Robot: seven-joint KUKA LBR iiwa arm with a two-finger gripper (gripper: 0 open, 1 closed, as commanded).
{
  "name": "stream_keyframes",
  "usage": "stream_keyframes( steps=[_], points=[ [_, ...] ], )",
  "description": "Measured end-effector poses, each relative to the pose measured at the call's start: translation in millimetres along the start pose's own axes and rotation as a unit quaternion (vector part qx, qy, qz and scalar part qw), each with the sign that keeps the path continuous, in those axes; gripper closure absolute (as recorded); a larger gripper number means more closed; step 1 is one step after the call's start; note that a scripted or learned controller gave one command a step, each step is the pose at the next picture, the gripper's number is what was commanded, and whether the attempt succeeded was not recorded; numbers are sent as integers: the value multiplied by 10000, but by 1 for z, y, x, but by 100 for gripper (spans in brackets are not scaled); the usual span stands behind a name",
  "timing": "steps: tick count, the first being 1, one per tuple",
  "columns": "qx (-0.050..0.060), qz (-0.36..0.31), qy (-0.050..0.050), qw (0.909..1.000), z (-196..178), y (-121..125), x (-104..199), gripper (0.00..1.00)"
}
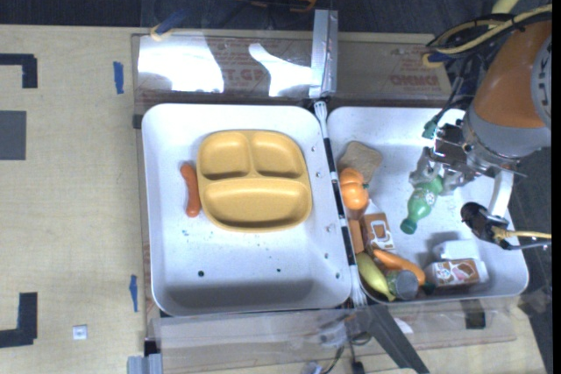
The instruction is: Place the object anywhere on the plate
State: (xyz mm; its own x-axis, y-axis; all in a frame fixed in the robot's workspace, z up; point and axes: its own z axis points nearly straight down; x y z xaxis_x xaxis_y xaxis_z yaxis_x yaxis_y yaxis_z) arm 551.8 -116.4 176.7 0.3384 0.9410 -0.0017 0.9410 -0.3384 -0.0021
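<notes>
Task barely begun, by the look of it: yellow plate in the left bin has nothing on it, well left of the gripper; an orange hot dog lies beside it. Right bin, below-left of the gripper: bread, orange, carton, banana, carrot, juice box. Gripper sits over the green bottle, touching its top; can't tell if it grips. Lift and carry left remain.

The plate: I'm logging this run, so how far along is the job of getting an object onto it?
Nothing looks done: the yellow plate in the left bin carries no object, and an orange sausage lies beside it. In hand: the gripper sits over the green bottle in the right bin. Lifting and placing remain.
</notes>
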Motion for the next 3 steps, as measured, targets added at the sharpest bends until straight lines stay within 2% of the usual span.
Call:
stream_keyframes(
  steps=[1,2,3],
  points=[
    [-16,-132,5,9999,-7,7,81,100],
    [-17,-163,4,9999,-7,2,153,100],
    [-18,-162,4,9999,-8,2,153,0]
  ],
)
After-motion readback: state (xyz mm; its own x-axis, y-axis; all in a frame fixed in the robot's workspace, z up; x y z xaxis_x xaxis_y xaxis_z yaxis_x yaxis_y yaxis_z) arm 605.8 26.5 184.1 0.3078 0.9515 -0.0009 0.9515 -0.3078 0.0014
